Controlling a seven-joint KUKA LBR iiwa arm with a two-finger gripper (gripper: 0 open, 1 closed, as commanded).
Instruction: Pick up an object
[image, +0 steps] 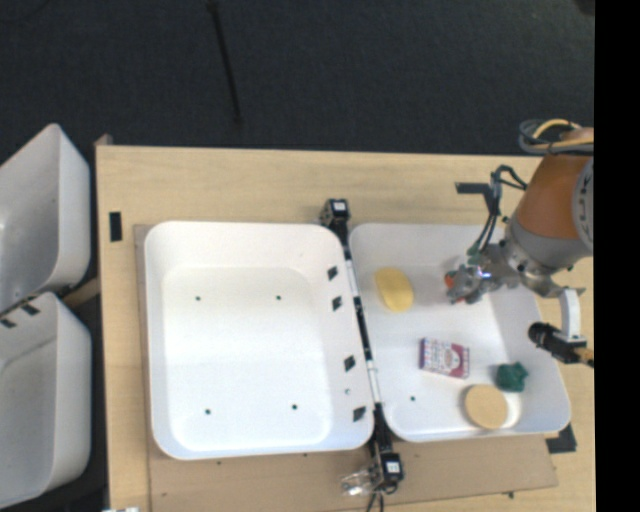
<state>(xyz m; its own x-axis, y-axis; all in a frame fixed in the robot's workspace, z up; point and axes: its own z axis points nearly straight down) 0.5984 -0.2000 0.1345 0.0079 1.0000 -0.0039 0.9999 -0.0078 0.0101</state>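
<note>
My gripper (464, 283) hangs low over the back of the right bin (420, 412), on the orange-banded arm that enters from the right. A yellow sponge-like block (395, 289) lies to its left. A small purple and white packet (443, 357) lies in front of it. A round tan disc (487, 407) and a small green object (512, 376) sit near the bin's front right corner. The fingertips are small and blurred, with a bit of red at them.
The left bin (180, 250) adjoins the right bin along a clipped divider (353, 320). Two white containers (35, 210) stand off the bench at the left. The wooden bench (250, 185) runs around both bins.
</note>
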